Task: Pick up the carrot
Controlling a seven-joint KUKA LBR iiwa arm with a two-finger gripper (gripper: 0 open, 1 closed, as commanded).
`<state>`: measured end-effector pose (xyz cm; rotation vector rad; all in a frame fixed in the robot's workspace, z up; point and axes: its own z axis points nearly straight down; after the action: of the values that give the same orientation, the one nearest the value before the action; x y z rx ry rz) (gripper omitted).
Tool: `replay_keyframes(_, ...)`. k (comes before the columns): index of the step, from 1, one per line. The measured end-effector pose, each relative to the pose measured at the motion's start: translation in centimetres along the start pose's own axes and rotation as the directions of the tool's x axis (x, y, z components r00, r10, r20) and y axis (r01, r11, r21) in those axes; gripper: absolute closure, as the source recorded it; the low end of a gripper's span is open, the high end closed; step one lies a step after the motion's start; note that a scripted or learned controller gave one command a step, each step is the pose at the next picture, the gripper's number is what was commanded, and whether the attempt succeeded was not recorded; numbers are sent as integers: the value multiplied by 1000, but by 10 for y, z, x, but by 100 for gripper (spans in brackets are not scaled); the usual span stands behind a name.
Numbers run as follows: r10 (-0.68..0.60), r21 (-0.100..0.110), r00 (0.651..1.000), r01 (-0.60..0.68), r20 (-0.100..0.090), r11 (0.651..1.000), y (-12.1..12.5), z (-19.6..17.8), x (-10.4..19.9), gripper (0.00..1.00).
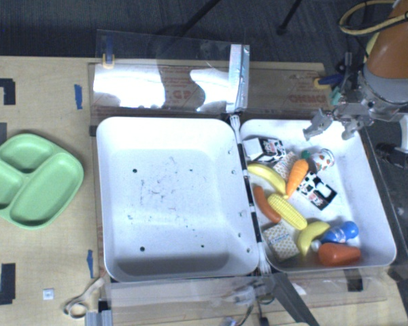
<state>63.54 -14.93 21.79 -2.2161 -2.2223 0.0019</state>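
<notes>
Carrot (pixel 296 174) sits in my right bin (pixel 374 202), upper middle of the pile, orange, tilted with the fat end toward 1 o'clock and the tip toward 7 o'clock. Just at its 9 o'clock a yellow banana (pixel 266 176) curves alongside, touching or near enough. At its 5 o'clock a black-and-white printed packet (pixel 315 191) lies partly under it, and a small round ball (pixel 324 159) is just beside the fat end at 2 o'clock. A corn cob (pixel 287 210) is further down at 6 o'clock, not in my way.

My claw (pixel 333 122) hangs above the bin's far edge at about 1 o'clock from the carrot, well apart from it, nothing between the fingers; the two fingers look spread, though they are small and a bit blurred.

Step in hand, as I judge it: line up and come down. To do it well I should move toward 7 o'clock until I am over the carrot's thick half, turn the wrist so the fingers close across the carrot's short width, not along it, and keep them wide on the way down. Banana side is tight, so one finger could land on the banana and drag it up too; aiming nearer the fat end gives more room. Go low enough to get around the body, then close
</notes>
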Motion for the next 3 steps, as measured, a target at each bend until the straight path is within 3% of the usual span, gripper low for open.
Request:
replay_keyframes(1,-75,-3,997,75,3,997,18,6,-1,0)
replay_keyframes(2,-253,-14,967,253,6,967,6,116,26,0)
replay_keyframes(3,-211,-26,977,212,10,977,-45,124,47,0)
